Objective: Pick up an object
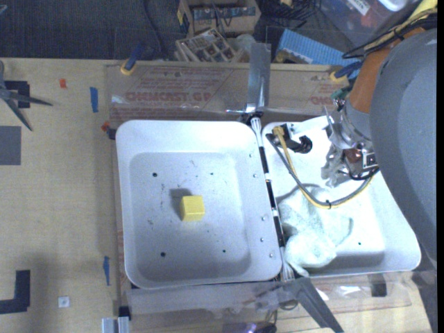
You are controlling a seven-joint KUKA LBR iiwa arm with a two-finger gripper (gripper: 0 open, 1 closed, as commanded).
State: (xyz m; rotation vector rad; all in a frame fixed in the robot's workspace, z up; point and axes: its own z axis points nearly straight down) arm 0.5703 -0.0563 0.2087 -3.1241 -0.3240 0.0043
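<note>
A small yellow block (193,207) lies on the floor of the left bin (139,144), a little left of its middle. A crumpled white cloth-like object (309,247) sits in the near left corner of the right bin (388,238). My gripper (336,172) hangs over the far middle of the right bin, well to the right of the yellow block and above the white object. I see nothing held in it. The big grey arm (413,116) with its orange band (368,75) covers the right bin's far right side.
A yellow and black cable (305,186) loops across the right bin from its far left corner toward the gripper. The ridge (267,186) between the bins runs down the middle. Cardboard (187,92) and clutter stand behind the bins.
</note>
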